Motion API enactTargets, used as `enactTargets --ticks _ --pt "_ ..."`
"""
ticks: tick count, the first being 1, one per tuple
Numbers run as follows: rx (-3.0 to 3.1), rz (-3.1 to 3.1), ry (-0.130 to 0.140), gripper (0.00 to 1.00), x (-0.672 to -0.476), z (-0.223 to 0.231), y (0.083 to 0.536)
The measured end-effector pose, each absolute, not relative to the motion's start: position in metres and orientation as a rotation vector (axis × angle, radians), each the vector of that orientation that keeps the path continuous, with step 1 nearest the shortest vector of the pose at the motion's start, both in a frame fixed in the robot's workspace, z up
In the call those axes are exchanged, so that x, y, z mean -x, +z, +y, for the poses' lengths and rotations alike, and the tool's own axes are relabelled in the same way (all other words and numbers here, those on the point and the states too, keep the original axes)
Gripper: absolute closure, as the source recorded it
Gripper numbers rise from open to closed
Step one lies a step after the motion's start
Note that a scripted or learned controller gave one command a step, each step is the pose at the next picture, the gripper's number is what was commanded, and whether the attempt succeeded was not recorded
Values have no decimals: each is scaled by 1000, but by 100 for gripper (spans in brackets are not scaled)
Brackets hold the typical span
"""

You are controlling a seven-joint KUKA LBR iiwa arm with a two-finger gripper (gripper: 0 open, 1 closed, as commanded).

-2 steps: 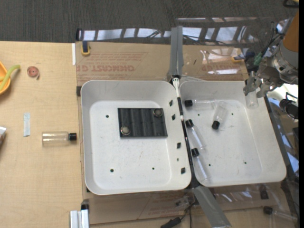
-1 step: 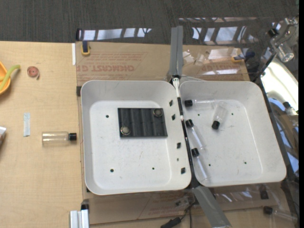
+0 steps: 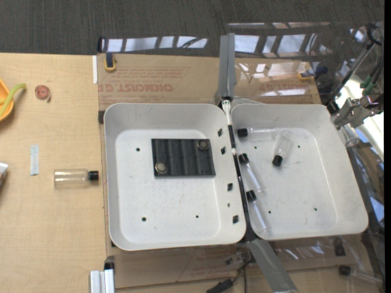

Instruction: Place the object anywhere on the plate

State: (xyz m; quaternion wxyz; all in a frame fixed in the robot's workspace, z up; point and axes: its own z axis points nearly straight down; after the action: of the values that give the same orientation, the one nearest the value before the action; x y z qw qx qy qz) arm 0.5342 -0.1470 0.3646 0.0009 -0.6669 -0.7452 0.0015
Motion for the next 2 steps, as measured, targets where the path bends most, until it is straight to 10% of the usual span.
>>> enactTargets --ticks 1,2 --pt "2078 -2353 5 100 -530 -53 259" --pt "2008 -2412 6 100 -479 -1 190"
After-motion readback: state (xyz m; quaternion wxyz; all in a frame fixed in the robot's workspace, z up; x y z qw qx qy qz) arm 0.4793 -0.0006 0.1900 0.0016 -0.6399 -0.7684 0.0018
